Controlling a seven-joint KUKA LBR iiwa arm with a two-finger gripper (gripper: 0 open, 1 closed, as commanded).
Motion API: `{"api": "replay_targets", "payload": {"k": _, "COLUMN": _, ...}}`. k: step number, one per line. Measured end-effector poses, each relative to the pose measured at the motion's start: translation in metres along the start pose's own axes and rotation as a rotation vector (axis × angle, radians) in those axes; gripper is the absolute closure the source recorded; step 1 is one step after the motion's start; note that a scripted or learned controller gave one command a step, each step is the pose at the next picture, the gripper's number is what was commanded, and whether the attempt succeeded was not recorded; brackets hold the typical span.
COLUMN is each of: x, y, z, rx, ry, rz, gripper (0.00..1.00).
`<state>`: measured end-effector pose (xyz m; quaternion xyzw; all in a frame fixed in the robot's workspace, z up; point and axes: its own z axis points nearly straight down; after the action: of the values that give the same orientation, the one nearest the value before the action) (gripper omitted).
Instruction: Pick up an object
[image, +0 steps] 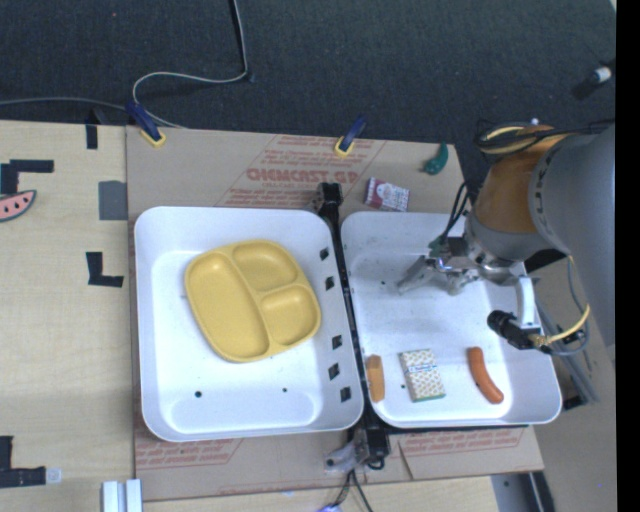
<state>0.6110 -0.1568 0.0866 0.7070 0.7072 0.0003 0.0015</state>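
Note:
My gripper (412, 276) hangs over the upper middle of the right bin (520, 405), its fingers pointing left and standing open with nothing between them. Three small objects lie along that bin's front. A small orange-brown roll (375, 377) rests by the left wall. A patterned white card box (423, 374) is in the middle. An orange sausage (486, 375) lies to the right. All three are well below the gripper and apart from it. A yellow divided plate (254, 298) lies in the left bin (170, 400).
A black divider with clips (336, 300) runs between the bins. A small red-and-white packet (386, 194) lies on the cardboard behind the right bin. The grey arm with its orange band (510, 190) and cables fills the right side.

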Motion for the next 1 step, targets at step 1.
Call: {"api": "replay_targets", "payload": {"k": 1, "x": -0.0003, "y": 0.0007, "z": -0.0099, "rx": -0.003, "ry": -0.002, "rz": 0.0, "gripper": 1.0}}
